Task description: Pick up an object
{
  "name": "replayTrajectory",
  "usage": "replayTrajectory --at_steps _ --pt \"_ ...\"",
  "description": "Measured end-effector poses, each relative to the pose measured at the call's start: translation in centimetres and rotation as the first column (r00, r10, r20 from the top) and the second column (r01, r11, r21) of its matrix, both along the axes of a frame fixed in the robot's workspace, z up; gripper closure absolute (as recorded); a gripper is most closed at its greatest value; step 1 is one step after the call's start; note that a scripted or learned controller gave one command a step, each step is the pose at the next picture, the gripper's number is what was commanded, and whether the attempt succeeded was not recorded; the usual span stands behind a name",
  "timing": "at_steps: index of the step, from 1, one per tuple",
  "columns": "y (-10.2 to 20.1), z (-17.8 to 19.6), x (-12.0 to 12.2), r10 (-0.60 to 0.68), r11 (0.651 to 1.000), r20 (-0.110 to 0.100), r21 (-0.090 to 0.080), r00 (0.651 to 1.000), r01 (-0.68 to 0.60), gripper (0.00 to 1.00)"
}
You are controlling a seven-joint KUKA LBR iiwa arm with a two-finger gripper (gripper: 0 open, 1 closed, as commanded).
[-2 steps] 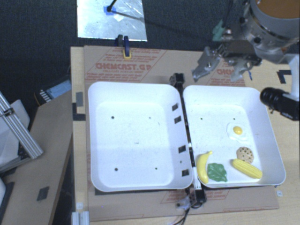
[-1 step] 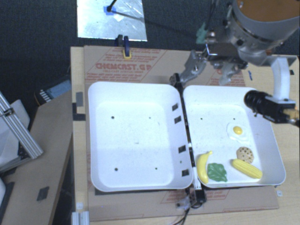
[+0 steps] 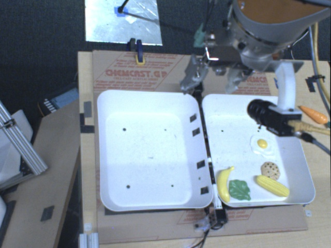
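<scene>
Lying clustered in the lower right of the frame, the candidate objects all sit in the right bin (image 3: 305,187): one banana (image 3: 223,184) against the bin's left wall, one green leafy piece (image 3: 239,189) touching it, one cookie (image 3: 269,169), one corn cob (image 3: 272,185) just below the cookie, and one fried egg (image 3: 261,144) above them. The gripper (image 3: 213,81) hangs at the upper centre of the frame, over the far rims where the two bins meet, well apart from every item; its two fingers stand spread with nothing between them. The likely failure is a descent from here onto the divider or the bare left bin (image 3: 150,149), closing on nothing. The banana and the green piece touch, so a grasp there may nudge one away or catch both; the flat egg and cookie give the fingers little to bite. A black cylindrical fixture (image 3: 269,117) overhanging the right bin could obstruct a reach toward the egg. An orange carrot-like piece (image 3: 313,114) lies outside the bin at the right edge.
</scene>
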State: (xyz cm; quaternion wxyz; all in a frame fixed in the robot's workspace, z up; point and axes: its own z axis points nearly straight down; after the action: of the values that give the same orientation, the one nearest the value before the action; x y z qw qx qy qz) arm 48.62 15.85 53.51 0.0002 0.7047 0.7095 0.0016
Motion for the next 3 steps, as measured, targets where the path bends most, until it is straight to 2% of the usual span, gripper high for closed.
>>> replayTrajectory --at_steps 1,2,3 --pt "3.6 0.0 0.0 0.0 1.0 0.0 0.0 1.0 0.0 0.0" --pt "4.9 -28.0 -0.1 -0.006 1.0 -0.014 -0.006 1.0 0.006 0.0" --pt "7.6 -37.7 5.3 -0.006 1.0 -0.007 -0.004 1.0 0.006 0.0"
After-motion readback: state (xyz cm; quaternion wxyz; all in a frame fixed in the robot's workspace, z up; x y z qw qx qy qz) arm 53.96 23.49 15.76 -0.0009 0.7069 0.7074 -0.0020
